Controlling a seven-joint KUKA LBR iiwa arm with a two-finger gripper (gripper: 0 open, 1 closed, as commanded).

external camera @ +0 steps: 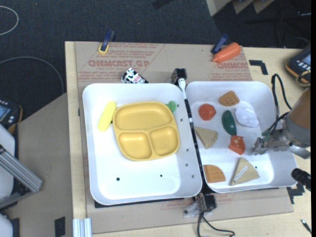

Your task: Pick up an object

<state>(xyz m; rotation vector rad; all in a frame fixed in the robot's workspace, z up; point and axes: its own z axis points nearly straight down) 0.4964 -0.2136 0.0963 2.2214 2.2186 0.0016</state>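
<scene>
Gripper [260, 146] low over the right bin [264, 89], close by its right wall, arm [301, 127] reaching in from the right. Whether it is spread or pressed together, I cannot tell; nothing shows clamped in it.

Nearest candidates: a red block [237, 143] just to its left, and a pale wedge [244, 172] below it near the bin's front rim. Further out sit a green pepper [228, 122], a white lump [246, 116], a tomato [207, 111], a cracker [228, 98] by the far rim, a tan wedge [206, 137] and a waffle piece [214, 173] toward the shared divider. Pieces are packed fairly close; bare floor shows around the gripper itself.

Over in the left bin [94, 147], a yellow divided plate [145, 130] with a yellow corn-like piece [106, 115] beside it, and wide bare floor in front.
</scene>
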